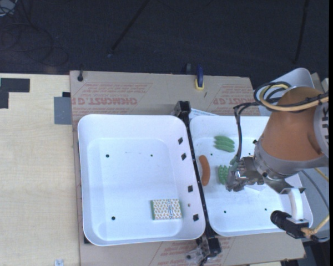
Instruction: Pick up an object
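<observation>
The arm (pixel 291 132) reached in over the right bin (pixel 250 226), its orange band hiding much of that bin's far right side. The pincer (pixel 237 177) hung low near the bin's middle, a dark metallic cluster too small and blurred to make out; whether it was open or closed could not be told, and nothing could be seen held in it.

Just left of the pincer sat a small green thing (pixel 223 173), its right edge partly covered by the pincer, so contact could not be judged. Farther left, close to the bin's left wall, lay an orange oblong (pixel 205 170). Beyond the pincer, toward the bin's far wall, lay a second green piece (pixel 224 143), well apart from it.

The left bin (pixel 94 148) held a patterned card (pixel 166 209) near its near right corner; the print was unreadable. Both bins rested on cardboard (pixel 127 96) on the bench (pixel 28 176).
</observation>
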Tool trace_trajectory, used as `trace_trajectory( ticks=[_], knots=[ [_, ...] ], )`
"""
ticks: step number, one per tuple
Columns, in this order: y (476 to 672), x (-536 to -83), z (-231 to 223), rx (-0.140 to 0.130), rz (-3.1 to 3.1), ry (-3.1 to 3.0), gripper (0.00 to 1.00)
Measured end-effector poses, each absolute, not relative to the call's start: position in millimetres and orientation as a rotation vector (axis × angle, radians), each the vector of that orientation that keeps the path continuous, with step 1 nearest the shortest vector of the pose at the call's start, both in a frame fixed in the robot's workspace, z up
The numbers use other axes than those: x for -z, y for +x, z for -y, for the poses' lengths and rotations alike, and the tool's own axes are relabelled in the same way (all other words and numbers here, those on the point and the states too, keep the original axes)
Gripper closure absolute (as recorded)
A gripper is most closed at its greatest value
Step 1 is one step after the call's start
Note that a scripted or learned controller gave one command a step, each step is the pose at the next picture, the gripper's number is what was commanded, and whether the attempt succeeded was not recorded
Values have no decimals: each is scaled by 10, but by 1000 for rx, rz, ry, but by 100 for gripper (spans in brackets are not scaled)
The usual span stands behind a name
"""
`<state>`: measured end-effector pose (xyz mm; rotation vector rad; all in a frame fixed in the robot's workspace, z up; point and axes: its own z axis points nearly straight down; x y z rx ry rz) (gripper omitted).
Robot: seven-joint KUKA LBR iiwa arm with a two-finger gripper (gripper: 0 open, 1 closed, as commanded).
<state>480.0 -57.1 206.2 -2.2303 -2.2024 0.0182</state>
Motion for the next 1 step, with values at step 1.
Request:
trace_trajectory(
  ticks=[1],
  knots=[
    [4771, -3422, 397, 13, 2230, -2225, 100]
  ],
)
